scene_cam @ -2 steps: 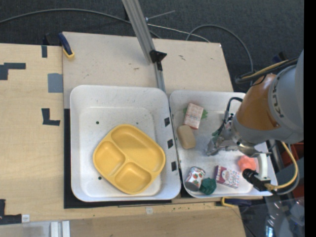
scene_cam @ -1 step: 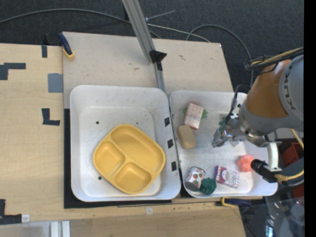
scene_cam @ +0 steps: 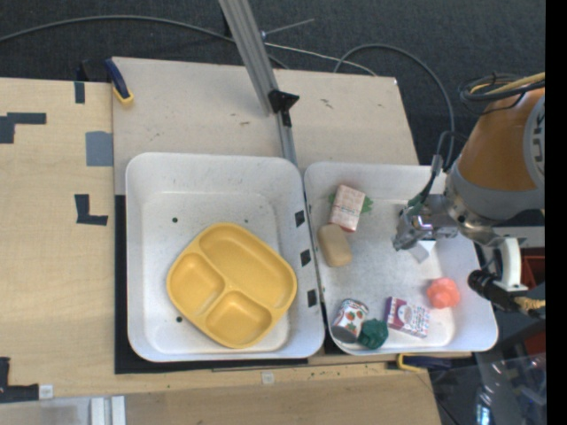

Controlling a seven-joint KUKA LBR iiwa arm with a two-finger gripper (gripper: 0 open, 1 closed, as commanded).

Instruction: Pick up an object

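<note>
My gripper [scene_cam: 409, 237] hangs over the right bin [scene_cam: 390, 180], near its right-hand side, above bare white floor. Nothing shows between its tips. To its left lie a small pink-and-green carton [scene_cam: 348, 207] and a tan rounded block [scene_cam: 335, 245]. Below it sit an orange-pink ball [scene_cam: 443, 292], a purple-and-white packet [scene_cam: 407, 316], a dark green lump [scene_cam: 374, 333] and a small red-and-white cup [scene_cam: 351, 317] along the bin's front edge.
The left bin [scene_cam: 151, 184] holds a yellow divided tray [scene_cam: 232, 283]. A grey metal pole [scene_cam: 251, 38] slants in from the top toward the seam between the bins. Cables run across the dark floor at the back.
</note>
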